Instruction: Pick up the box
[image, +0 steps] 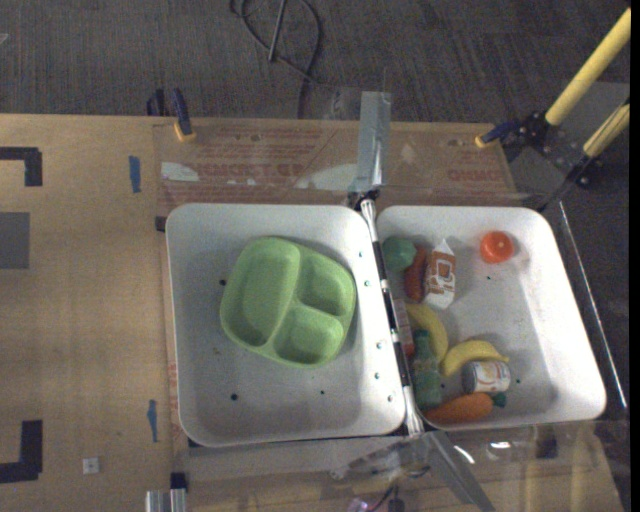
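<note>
dim, soft-focus view; mild glare on the white bins (200, 400).

- the box (441, 275) print is way too blurry to read
- green bottle (427, 368) is partly tucked under a banana (430, 327) (the cap end)
- yellow poles (592, 62) run off the top-right edge

My one camera sits above the bench (80, 300), looking down at a slant on both bins (200, 400), mid-frame.
</note>
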